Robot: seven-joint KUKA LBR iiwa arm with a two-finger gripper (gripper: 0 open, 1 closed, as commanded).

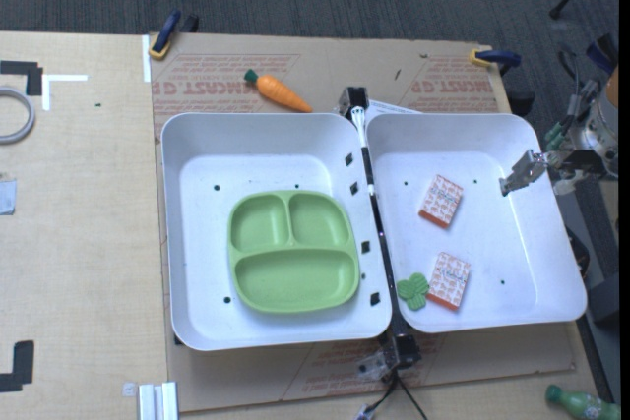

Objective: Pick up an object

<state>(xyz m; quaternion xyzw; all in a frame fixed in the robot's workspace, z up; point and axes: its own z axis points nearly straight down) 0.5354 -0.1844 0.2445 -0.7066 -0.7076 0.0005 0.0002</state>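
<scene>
Camera view looks down on two white bins side by side. The left bin holds a green divided plate. The right bin holds the candidates for picking: a small patterned orange-and-white packet near its middle, a second like packet toward the near edge, and a green clover-shaped piece just beside that second packet on its left. A toy carrot lies on the cardboard beyond the bins, outside both.

At the right edge, the gripper hangs over the right rim of the right bin, apart from every object. Nothing sits between its fingers; whether the jaws are spread or closed I cannot tell, since they are small and blurred at this angle.

As a judgement, the task is at the approach step: no object has been reached. The nearest target looks like the farther packet, to the left of the gripper. The next move calls for travelling left over that packet, lining the fingers across its narrower sides, then descending. The packet lies flat, so a shallow grip may slip off.
</scene>
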